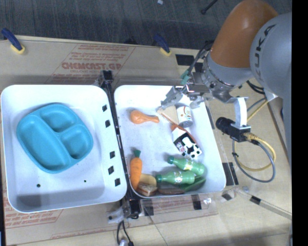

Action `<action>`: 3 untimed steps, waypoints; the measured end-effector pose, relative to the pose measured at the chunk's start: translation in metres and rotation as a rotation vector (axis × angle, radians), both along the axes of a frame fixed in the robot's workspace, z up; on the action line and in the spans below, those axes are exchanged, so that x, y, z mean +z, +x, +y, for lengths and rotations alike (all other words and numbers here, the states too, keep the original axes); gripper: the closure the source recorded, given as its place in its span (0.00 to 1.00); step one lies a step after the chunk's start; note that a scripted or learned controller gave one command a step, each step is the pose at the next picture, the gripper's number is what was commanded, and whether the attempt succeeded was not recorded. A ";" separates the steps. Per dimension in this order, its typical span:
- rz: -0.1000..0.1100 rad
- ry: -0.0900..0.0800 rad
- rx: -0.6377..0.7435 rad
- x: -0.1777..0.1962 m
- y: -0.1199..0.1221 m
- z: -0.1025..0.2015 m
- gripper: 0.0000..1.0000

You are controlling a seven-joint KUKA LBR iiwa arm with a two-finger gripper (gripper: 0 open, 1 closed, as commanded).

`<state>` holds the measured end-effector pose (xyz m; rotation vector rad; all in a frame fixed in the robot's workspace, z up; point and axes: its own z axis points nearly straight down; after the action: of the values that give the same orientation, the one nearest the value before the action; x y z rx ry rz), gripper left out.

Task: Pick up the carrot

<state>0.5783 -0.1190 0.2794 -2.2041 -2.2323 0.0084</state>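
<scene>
The carrot (136, 171) is seen in the right bin (143, 94), lying near the lower left corner, close to the left wall, with its green top pointing up the picture and its thin end towards a brown item (147, 188) at the bottom wall. Just to its right, 2 green bottles (184, 172) are lying together. The gripper (180, 97) is found at the upper right part of the same bin, above a small white bottle (184, 115) and a cow-patterned carton (186, 143), well apart from the carrot. Whether the tool is released or clenched cannot be told from this view, and nothing can be made out in its grasp.

It is judged that the approach step is in hand and the pick itself is not yet done. For the next move, the arm would need to be carried across the bin towards the lower left corner, and the descent should be aligned across the width of the carrot. Care is called for, because the wall and the brown item leave little room. A chicken drumstick toy (142, 118) lies between, and a blue divided plate (54, 136) is kept in the left bin (10, 188).
</scene>
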 end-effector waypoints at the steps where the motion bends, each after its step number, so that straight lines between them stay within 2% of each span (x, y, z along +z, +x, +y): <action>1: 0.013 0.003 0.129 -0.169 -0.023 0.003 0.00; 2: -0.001 0.000 -0.224 -0.188 0.019 0.016 0.00; 3: 0.000 -0.001 -0.356 -0.188 -0.064 0.010 0.00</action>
<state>0.5141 -0.1090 0.0915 -2.5645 -1.8059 0.0084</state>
